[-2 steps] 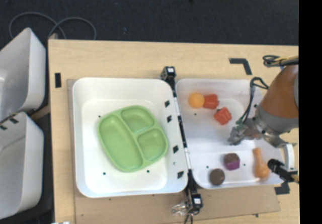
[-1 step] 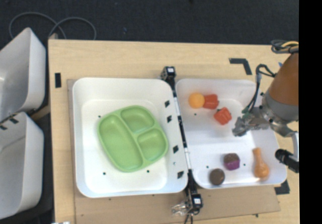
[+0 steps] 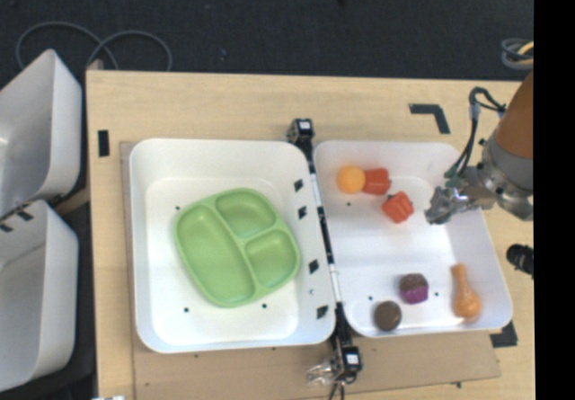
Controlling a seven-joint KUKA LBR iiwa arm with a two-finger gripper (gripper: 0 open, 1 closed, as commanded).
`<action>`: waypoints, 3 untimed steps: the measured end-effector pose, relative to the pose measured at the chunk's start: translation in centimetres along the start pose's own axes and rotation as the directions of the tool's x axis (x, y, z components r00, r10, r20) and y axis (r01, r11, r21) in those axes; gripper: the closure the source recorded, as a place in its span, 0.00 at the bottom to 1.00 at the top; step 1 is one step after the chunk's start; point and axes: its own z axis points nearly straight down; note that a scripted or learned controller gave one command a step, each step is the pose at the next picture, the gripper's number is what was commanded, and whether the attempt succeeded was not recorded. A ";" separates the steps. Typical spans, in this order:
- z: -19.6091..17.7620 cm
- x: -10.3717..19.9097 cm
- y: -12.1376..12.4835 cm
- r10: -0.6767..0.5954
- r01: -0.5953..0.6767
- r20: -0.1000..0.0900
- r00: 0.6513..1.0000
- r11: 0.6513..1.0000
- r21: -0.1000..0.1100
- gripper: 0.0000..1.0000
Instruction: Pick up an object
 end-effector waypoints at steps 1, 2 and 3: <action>-1.9 -0.1 0.1 -0.001 0.001 -0.001 1.000 1.000 0.004 1.00; -2.9 4.6 1.0 -0.003 0.003 -0.002 1.000 1.000 0.003 1.00; -3.8 9.7 2.3 -0.003 0.003 -0.003 1.000 1.000 0.005 1.00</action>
